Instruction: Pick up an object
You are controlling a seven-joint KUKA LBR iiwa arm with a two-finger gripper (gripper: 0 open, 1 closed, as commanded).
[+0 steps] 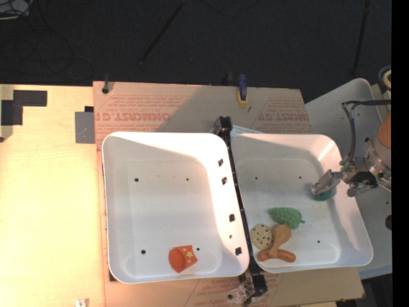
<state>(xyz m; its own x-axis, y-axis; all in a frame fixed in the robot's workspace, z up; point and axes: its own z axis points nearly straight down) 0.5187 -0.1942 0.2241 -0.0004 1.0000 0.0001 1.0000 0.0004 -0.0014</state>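
The thing nearest my tool (327,185) is a small teal piece (323,194) in the right bin (358,248), toward the right of the frame, lying on the bin floor just under the tool's tip. I cannot tell whether it sits between my fingers or just beside them, nor whether they are spread or closed, so I claim no hold. It looks like a small hard plastic toy: light, stiff, probably smooth and a little slippery, not fragile. I would pinch it across its narrow width, low down, so it cannot squirt out. Lower in the same bin, near the centre divider, lies a cluster: a green leafy toy (285,217), a tan drumstick-shaped piece (279,236) resting on an orange sausage-like piece (278,256), and a speckled round cookie (261,236) touching the drumstick. These are packed together, so a clean pinch there would be harder; the green one stands most apart. In the left bin (128,152), near its lower edge, sits a red block with a yellow star (183,258), well apart from everything. Both bins rest on cardboard on the counter (45,203).
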